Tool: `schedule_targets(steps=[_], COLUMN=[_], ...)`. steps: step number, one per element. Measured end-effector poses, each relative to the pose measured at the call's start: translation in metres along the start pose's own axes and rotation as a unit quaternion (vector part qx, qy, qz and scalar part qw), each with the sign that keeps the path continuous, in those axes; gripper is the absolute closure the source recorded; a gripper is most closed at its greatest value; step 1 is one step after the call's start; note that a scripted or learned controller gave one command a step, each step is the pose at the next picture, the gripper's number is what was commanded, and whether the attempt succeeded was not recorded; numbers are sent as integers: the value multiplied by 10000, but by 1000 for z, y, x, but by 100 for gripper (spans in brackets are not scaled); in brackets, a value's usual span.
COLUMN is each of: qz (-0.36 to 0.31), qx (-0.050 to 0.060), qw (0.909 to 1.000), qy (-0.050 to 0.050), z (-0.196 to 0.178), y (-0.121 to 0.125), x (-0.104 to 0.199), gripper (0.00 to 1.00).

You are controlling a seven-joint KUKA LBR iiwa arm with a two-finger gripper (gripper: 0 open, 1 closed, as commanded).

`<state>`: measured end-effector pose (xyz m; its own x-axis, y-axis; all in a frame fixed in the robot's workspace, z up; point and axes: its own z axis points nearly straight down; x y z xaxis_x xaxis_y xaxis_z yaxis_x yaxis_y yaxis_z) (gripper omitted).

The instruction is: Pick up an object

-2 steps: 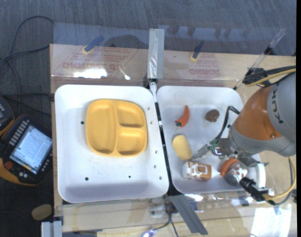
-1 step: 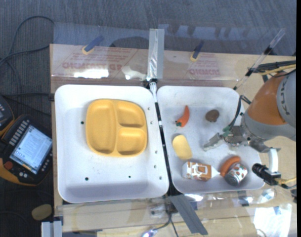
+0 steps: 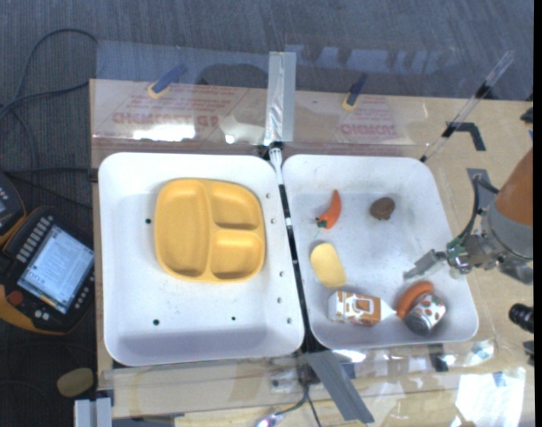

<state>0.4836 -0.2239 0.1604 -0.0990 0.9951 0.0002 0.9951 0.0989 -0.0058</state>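
- Claw (image 3: 448, 258) hangs over the right bin's (image 3: 431, 185) edge; open or closed, cannot tell.
- Nothing seems lifted: carrot (image 3: 331, 209), lemon (image 3: 327, 264), can (image 3: 422, 308) lie in the bin.

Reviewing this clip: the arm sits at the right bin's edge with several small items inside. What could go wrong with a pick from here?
1. The gripper hovers at the right bin wall; descending there could strike the rim.
2. The nearest item, the orange-lidded can, lies tilted near the front corner, so fingers may clip the wall or roll it.
3. The carton sits close beside the can and the yellow lemon; a sweep could knock neighbours.
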Motion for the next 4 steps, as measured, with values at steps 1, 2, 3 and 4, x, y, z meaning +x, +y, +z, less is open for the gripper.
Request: schedule_targets(steps=[1, 2, 3, 4], qz=[177, 1400, 1171, 771], qx=[-26, -79, -9, -116], qw=[9998, 9901, 9931, 9970], qy=[55, -33, 107, 15], z=[62, 71, 72, 70], y=[5, 20, 48, 12], x=[9, 35, 16, 21], gripper=[0, 0, 0, 0])
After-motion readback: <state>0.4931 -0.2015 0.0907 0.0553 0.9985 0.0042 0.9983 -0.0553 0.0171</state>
